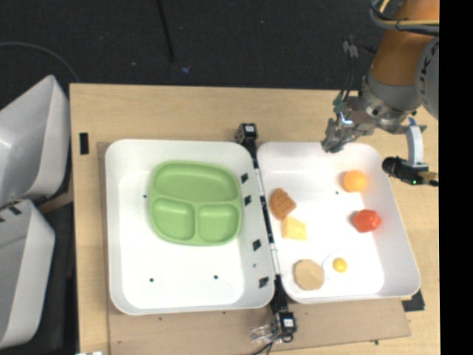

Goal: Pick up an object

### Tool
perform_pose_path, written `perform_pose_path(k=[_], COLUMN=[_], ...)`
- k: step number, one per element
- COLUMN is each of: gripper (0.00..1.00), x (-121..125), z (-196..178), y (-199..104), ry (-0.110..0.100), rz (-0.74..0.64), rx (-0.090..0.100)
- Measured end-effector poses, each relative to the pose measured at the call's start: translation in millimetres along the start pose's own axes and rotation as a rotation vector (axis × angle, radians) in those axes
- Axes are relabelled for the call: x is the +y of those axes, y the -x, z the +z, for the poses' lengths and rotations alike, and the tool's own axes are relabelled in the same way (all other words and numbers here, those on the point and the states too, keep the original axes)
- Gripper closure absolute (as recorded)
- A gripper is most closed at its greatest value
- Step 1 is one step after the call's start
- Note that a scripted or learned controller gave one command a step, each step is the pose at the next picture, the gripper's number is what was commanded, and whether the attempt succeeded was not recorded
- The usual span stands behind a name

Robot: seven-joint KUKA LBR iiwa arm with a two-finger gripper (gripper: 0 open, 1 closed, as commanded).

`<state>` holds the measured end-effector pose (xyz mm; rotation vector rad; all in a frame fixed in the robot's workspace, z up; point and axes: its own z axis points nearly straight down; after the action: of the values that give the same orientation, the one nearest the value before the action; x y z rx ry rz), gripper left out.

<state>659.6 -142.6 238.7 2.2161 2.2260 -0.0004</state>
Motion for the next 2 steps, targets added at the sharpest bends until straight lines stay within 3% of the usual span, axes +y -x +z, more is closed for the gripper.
perform_pose_path(k=[2], gripper=[1.00], x=[-2], z=[-15], y=[-98], ry=[0.003], rz=[-0.002], rx=[0.001])
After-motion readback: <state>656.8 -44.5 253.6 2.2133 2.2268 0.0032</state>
